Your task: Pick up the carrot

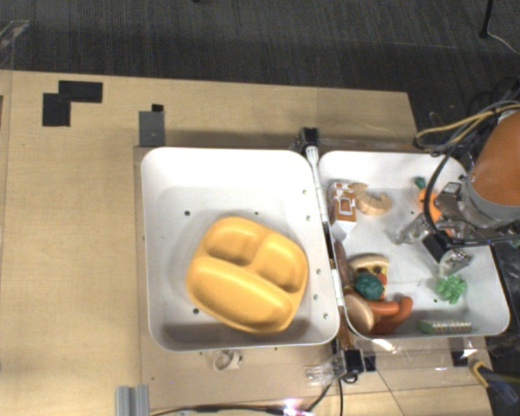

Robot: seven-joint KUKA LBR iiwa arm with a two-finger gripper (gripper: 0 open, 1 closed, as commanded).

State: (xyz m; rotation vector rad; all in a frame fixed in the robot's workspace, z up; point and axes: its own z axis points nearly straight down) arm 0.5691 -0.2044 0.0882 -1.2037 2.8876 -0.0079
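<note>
Wooden bench (69, 258), left white bin (160, 232) and right white bin (494, 306) side by side on it

Carrot (426, 199), orange w/ green top, partly hidden, right bin's far side by end effector.

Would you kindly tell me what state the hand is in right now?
Hand: over the right bin; open or closed cannot be told.
</note>
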